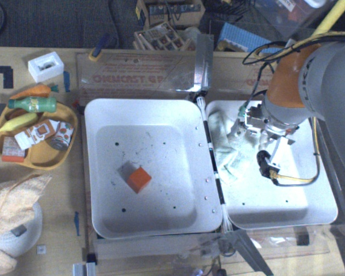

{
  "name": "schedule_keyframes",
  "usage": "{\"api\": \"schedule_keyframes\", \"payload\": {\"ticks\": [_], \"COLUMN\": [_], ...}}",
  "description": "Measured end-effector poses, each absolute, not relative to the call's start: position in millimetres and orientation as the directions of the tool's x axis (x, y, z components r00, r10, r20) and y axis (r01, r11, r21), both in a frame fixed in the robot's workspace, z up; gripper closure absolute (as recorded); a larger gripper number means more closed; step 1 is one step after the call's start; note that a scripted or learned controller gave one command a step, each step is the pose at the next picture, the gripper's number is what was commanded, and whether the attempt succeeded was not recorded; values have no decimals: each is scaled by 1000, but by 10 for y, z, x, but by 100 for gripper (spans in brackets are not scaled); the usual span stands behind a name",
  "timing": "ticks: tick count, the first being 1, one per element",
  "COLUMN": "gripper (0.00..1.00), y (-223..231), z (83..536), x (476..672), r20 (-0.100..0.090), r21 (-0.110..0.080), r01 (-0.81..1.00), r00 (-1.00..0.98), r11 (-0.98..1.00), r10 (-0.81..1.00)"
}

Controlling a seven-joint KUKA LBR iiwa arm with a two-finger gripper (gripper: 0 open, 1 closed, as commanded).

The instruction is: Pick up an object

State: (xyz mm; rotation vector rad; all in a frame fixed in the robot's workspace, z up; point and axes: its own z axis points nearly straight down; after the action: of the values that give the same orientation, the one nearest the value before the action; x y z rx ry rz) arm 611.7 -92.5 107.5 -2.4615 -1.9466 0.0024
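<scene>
The grey arm [310,79] leans over the right bin [299,206], its gripper [241,128] low above crumpled pale cloth [227,154] by the divider; I cannot tell how the jaws stand, wrist hardware hides them. In the left bin [103,125] lies a small orange block [140,180], well apart from the gripper. Left of that bin sits a wooden bowl [46,160] of groceries.

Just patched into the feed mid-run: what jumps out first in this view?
An orange cube sits alone near the middle of the left bin. The grey arm with its orange band hangs over the right bin, its tool low beside crumpled pale wrapping at that bin's left side.
</scene>
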Motion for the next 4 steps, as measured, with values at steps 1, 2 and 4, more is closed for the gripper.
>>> {"api": "schedule_keyframes", "payload": {"ticks": [1,2,4], "gripper": [0,0,0], "y": [-1221,-1991,-1193], "z": [1982,1911,1448], "x": [5932,5964,6145], "r20": [-1,-2,0], "r21": [1,3,-5], "r01": [935,950,930], "r00": [356,312,369], "r11": [-356,-312,-369], "r10": [935,950,930]}}
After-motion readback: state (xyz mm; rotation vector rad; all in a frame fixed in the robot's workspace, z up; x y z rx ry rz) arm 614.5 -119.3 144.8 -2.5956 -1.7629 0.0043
